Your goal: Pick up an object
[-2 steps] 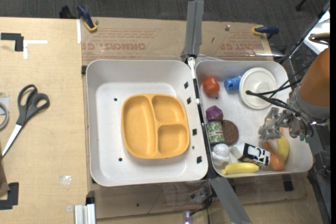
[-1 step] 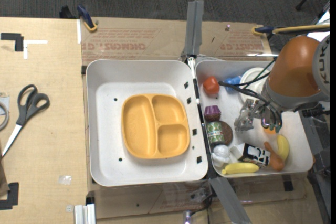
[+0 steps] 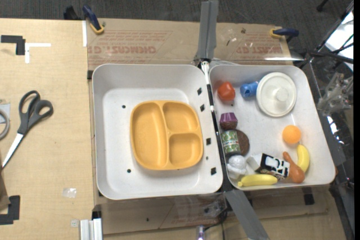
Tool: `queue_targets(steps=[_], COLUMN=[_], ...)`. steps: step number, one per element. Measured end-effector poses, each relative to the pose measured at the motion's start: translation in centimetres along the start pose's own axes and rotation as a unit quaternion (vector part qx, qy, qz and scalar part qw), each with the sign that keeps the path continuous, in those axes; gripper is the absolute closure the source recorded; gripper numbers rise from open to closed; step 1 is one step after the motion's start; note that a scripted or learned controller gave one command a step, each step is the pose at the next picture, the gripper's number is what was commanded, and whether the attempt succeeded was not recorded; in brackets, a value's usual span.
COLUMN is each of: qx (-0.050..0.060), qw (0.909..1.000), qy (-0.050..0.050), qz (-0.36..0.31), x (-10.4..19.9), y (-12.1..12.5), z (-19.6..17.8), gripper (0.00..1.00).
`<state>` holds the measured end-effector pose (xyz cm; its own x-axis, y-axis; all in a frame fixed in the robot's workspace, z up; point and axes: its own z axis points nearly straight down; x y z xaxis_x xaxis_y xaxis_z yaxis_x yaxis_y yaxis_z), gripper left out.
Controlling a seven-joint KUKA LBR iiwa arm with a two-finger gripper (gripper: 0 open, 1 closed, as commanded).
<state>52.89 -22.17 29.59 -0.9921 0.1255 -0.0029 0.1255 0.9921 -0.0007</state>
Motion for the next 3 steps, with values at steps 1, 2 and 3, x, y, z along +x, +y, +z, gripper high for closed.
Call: queue_targets(steps=[1,2,3], qx=[0.0,0.0,0.0], qw=[0.9984,0.9984,0.9984], qy=[-0.001,-0.004,-0.006], qz=[0.057,0.056,0.056], x=[-7.2,-7.4,-7.5], y=[1.0,1.0,1.1], z=[-3.4,-4.3,-5.3], gripper=[1.0,1.0,1.0])
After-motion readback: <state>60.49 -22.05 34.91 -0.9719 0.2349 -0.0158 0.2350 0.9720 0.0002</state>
